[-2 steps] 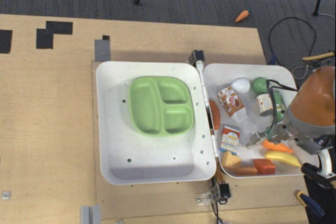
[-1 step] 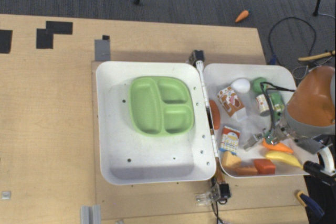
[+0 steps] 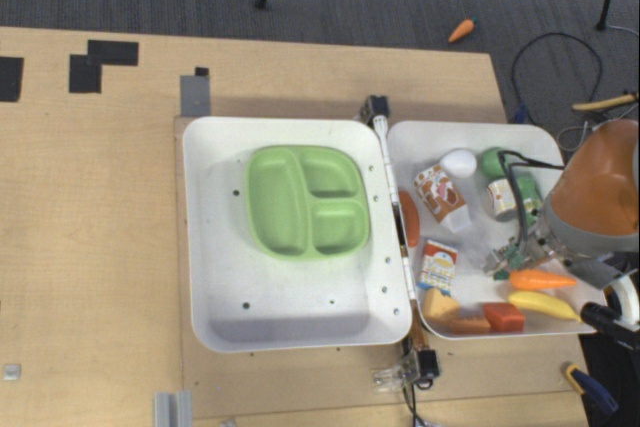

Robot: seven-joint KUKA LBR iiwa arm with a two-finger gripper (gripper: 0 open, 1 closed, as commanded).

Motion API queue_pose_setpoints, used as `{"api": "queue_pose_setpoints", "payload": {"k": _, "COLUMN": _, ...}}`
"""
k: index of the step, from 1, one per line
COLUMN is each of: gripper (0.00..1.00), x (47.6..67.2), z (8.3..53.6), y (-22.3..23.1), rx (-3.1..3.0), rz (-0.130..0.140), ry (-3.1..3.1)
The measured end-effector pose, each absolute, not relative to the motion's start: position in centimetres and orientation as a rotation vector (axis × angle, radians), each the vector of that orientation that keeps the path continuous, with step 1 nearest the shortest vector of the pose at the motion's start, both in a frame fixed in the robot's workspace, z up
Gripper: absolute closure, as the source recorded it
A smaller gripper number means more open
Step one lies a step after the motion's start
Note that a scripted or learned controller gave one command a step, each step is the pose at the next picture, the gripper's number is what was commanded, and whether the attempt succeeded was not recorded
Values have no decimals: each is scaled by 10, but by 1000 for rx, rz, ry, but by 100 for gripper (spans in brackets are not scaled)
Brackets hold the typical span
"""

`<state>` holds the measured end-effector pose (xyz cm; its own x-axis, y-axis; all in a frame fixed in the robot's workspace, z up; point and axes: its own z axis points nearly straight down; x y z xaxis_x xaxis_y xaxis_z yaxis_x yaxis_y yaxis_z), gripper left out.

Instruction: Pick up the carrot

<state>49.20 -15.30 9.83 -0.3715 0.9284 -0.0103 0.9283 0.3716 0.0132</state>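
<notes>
Gripper (image 3: 512,260): low in right bin (image 3: 470,137), jaw state cannot tell
Carrot (image 3: 543,281): touching gripper, above banana (image 3: 545,304)

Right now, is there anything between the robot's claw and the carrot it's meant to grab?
Nothing visible stands between them. The gripper is already down in the right bin, right beside the carrot. The banana lies just beyond the carrot, on its far side from the gripper, not in the way.
</notes>
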Motion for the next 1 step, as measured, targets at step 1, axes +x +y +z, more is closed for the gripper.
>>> {"api": "queue_pose_setpoints", "payload": {"k": 1, "gripper": 0, "x": 492, "z": 98, "y": -153, "rx": 1752, "rz": 8, "ry": 2589}}
